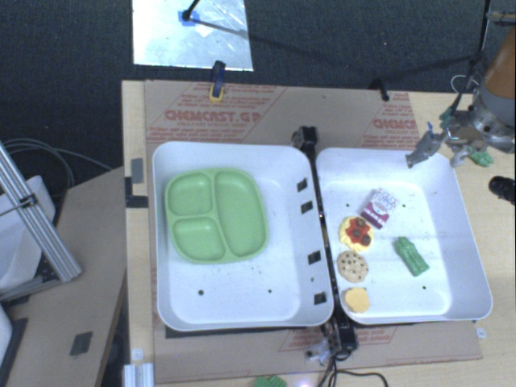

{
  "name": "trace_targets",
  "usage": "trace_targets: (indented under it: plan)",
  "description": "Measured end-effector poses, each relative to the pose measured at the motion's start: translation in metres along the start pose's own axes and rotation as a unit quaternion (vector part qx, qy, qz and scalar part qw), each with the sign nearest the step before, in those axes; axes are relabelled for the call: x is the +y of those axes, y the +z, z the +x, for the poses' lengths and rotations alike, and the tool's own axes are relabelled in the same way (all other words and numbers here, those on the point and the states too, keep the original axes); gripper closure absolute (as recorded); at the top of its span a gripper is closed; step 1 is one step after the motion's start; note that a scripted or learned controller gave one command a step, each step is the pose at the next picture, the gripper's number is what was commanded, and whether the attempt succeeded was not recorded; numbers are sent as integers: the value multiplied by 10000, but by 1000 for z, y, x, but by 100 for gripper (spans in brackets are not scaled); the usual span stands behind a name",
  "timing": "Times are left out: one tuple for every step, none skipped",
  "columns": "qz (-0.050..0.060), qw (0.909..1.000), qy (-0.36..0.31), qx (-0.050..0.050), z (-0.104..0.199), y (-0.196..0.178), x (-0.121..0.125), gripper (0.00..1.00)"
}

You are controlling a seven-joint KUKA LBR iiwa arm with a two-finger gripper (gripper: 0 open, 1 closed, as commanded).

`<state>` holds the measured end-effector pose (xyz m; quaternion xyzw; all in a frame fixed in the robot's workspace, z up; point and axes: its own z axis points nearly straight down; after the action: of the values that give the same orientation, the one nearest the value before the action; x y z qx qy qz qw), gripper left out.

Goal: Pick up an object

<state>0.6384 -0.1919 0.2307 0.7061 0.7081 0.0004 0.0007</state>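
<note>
Yellow, a round piece [356,299] lies nearest in the right bin [463,252], with a cookie [351,265] just behind it, then a pizza slice [356,232], a green pickle-like piece [411,256] to their right and a purple-and-white packet [380,206] farther back. The left bin [234,297] holds a green 3-compartment tray [216,215]. Farthest, the tool [439,147] hovers released over the right bin's back rim, grasping nothing.

A wooden bench [97,216] carries a brown cardboard sheet [266,107] printed in red lettering. Two shallow white bins sit side by side on the sheet, the left bin [234,297] touching the right bin [451,240] along a shared centre seam.
</note>
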Motion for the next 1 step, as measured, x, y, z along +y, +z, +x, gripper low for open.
trace_targets:
  plan:
    - [40, 10000, -21, 20, 41, 112, -14, 0]
